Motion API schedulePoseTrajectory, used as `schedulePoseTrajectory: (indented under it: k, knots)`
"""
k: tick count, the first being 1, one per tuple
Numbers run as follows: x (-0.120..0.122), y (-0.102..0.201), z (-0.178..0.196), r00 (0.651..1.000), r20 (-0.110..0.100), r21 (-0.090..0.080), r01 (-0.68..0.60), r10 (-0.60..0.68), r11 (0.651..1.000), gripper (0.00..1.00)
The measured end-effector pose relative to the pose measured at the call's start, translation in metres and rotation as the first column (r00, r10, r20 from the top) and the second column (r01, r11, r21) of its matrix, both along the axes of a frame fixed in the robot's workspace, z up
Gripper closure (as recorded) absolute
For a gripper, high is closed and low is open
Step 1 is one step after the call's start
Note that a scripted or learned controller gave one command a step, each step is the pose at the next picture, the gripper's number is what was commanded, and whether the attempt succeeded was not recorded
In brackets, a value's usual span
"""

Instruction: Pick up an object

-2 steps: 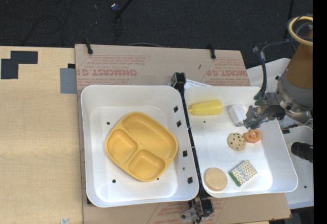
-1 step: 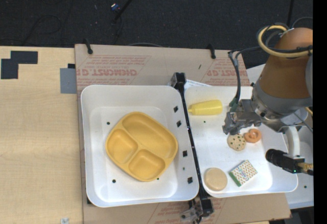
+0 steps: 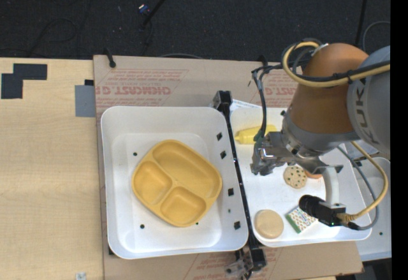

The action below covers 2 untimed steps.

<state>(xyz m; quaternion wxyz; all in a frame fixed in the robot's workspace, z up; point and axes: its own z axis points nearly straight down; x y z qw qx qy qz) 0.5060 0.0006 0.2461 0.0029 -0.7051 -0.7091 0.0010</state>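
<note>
My gripper [image 3: 263, 162] hangs low over the left part of the right bin [image 3: 357, 243], under the arm's orange band. Just behind it lies a yellow banana-shaped piece [image 3: 250, 134], partly hidden by the wrist. A round speckled cookie [image 3: 294, 176] lies just right of the gripper, with a reddish piece [image 3: 313, 176] beside it. A beige round bun [image 3: 269, 223] and a green-and-white packet [image 3: 301, 219] lie near the bin's front edge. Nothing shows between the gripper's tips.
The left bin [image 3: 121, 145] holds a yellow divided plate [image 3: 176, 182]. A black divider rail [image 3: 231, 170] runs between the two bins. A black cable connector [image 3: 319, 210] and yellow hoses trail from the arm over the right bin's front right.
</note>
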Motion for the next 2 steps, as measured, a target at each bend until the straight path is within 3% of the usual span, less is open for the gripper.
schedulePoseTrajectory:
  k: [1, 2]
  knots:
    - [-0.004, 0.052, 0.003, 1.000, 0.002, -0.001, 0.000, 0.000, 1.000, 1.00]
    - [-0.010, 0.104, -0.019, 1.000, -0.002, -0.002, 0.001, -0.001, 1.000, 1.00]
